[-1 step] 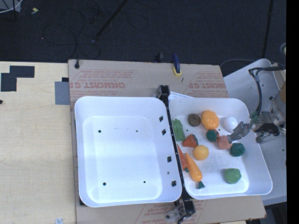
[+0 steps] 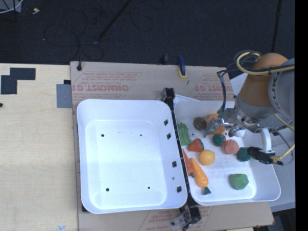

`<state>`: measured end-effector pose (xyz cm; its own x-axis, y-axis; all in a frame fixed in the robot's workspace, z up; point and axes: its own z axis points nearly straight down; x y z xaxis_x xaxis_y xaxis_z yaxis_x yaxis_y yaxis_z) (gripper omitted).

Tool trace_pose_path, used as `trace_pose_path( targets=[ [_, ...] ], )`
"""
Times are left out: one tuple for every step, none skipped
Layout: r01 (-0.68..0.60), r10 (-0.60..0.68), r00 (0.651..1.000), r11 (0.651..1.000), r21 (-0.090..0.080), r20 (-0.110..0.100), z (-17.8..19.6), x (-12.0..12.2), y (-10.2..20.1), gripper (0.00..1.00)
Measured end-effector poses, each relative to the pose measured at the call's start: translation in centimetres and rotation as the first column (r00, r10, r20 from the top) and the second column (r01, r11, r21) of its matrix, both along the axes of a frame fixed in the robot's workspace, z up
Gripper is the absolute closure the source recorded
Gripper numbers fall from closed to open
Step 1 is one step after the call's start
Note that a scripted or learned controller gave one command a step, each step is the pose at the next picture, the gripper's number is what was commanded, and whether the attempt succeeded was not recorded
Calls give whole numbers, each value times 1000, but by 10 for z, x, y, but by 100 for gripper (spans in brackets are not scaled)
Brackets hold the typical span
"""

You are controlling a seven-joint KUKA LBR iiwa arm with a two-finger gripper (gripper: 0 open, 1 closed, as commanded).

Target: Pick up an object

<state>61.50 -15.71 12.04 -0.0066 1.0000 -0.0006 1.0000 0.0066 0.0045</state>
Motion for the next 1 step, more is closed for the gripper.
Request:
trace_pose_path(
  targets=[
    [4,-4,1000,1000,-1,-10,-34,29,58,0]
  ],
)
